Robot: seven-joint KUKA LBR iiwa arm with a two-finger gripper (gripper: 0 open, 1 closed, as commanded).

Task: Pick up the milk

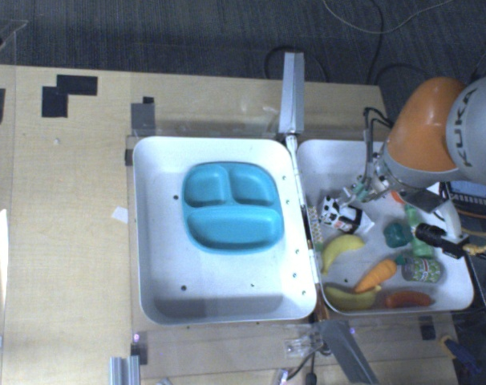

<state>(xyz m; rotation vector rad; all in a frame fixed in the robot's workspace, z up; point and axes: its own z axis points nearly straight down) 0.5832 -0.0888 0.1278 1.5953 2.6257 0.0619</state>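
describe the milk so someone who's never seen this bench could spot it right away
Start at the right-hand white bin, the one crowded with toy food, not the one holding the blue divided plate. Near that bin's left wall, above the yellow banana, lies the milk. It is the one piece with black-and-white cow patches; its neighbours are plain yellow, orange or green.

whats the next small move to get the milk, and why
Probably a short descent onto the milk carton. The gripper sits in the right bin, just above and right of the cow-patterned carton, with nothing visibly between its fingers. The banana lies close below the carton, so come down steadily to avoid nudging it.
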